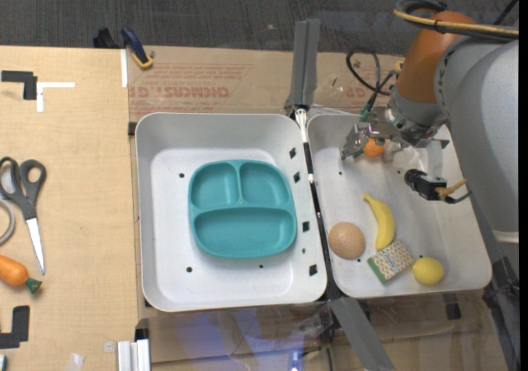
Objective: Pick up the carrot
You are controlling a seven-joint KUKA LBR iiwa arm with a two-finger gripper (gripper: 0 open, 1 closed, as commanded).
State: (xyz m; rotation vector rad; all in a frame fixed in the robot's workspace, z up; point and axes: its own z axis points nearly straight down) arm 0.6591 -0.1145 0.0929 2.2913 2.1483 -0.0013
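Where the claw (373,144) hung over the far end of the right white plastic bin (462,266), its fingers clamped a small orange carrot (374,147) clear of the floor. Nearer lay a curved yellow banana (381,222), a tan egg-shaped ball (346,240) and a round yellow lemon (427,270).

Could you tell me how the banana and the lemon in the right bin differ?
The banana is long and curved; the lemon is short and rounded. The banana lies mid-bin beside the egg; the lemon sits near the bin's front corner, beside the sponge. Both are yellow and lie untouched.
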